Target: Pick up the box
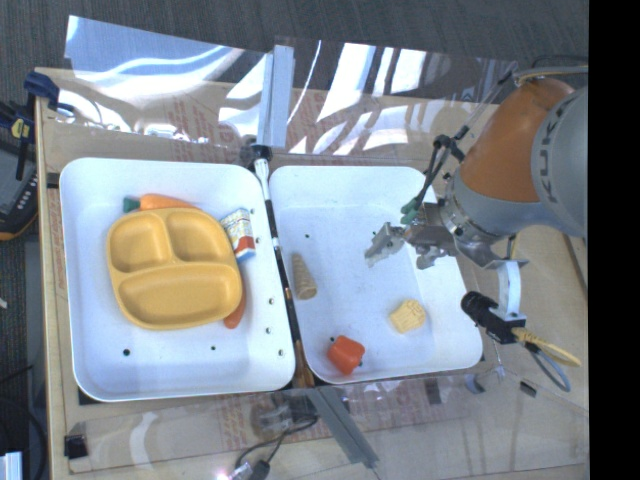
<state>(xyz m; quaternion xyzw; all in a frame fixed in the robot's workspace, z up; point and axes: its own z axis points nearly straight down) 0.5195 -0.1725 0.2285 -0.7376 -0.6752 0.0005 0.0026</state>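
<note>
The gripper (pixel 382 244) hangs over bare floor in the right bin (pixel 340 193) with nothing in its grasp; whether it is spread or closed cannot be told from here. Just beyond its tip lies a brown cylinder (pixel 303 276). A yellow piece (pixel 407 316) and an orange-red block (pixel 346 354) sit off to one side, both apart from the gripper.

The box (pixel 238 233) is well beyond the tip in the left bin (pixel 85 183), against the yellow plate (pixel 175 268). This looks like the approach step. The next move likely means clearing both rims, then descending into the tight gap between plate and wall.
</note>
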